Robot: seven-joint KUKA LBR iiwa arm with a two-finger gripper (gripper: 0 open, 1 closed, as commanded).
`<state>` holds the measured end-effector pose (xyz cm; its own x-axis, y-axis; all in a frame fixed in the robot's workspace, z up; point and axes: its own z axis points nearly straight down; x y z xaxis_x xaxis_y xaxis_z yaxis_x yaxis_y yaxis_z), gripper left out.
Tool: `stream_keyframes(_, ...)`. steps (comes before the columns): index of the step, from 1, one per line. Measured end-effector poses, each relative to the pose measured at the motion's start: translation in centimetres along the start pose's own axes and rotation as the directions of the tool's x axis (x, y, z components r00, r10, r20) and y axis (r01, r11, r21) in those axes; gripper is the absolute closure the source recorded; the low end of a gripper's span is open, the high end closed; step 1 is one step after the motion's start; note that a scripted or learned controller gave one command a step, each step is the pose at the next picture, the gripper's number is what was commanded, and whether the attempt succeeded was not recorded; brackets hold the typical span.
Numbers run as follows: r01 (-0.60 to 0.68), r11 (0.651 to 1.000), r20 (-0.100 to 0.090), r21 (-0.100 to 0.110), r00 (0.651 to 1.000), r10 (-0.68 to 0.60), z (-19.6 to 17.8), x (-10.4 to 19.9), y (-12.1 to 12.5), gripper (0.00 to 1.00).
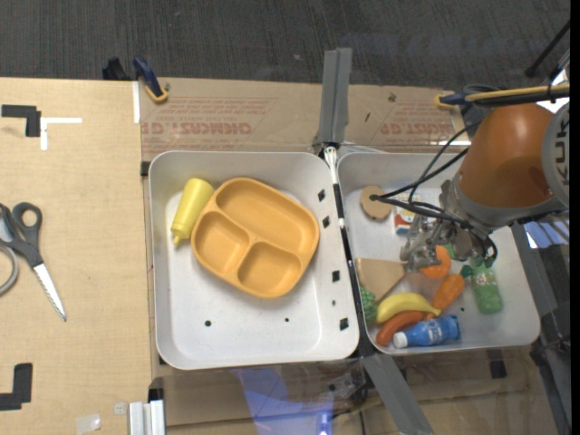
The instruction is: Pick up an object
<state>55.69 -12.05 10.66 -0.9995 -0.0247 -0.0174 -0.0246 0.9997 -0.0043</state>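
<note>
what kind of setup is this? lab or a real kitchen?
Most likely a robot lab bench, not a kitchen: two white bins on cardboard, toy food like a banana and a carrot, scissors and tape marks on the bench.

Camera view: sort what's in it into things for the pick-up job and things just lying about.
For the job:
pincer, low in the right bin
carrot
banana
blue-and-white bottle
green bottle

Lying about:
orange divided plate and yellow bottle in the left bin
scissors on the bench
</note>
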Motion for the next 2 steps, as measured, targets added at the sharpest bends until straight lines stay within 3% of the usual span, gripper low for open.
stream_keyframes(1,0.0,1.0,0.0,0.0,1.0,0.0,0.0,0.0,0.0,0.0)
stream_keyframes(2,-0.058,0.998,-0.013,-0.004,0.998,0.058,1.3,1.5,-0.9,0.0)
